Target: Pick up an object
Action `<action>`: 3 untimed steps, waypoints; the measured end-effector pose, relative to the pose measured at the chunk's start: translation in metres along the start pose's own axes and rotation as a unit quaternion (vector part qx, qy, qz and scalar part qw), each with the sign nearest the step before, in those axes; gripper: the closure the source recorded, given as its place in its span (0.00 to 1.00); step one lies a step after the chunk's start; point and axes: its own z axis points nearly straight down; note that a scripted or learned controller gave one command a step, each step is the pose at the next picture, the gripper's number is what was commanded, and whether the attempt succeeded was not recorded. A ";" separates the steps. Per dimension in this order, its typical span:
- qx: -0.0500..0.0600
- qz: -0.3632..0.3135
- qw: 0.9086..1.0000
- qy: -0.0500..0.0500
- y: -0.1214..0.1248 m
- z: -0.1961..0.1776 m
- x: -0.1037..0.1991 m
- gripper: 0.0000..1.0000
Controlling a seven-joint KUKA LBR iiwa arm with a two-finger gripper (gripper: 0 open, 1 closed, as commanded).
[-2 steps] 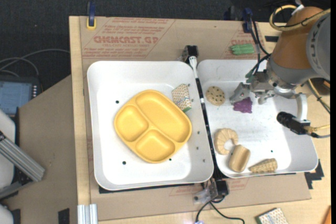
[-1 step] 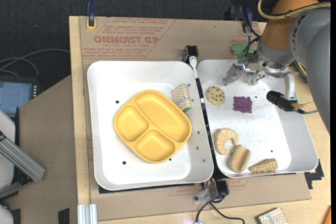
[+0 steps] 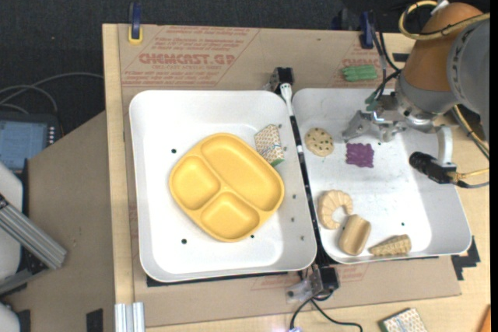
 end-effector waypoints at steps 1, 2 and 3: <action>0.000 -0.002 1.000 0.001 -0.018 0.000 0.030 0.00; 0.000 -0.001 1.000 0.001 -0.046 0.000 0.030 0.00; -0.005 -0.001 1.000 -0.001 -0.042 -0.013 0.029 1.00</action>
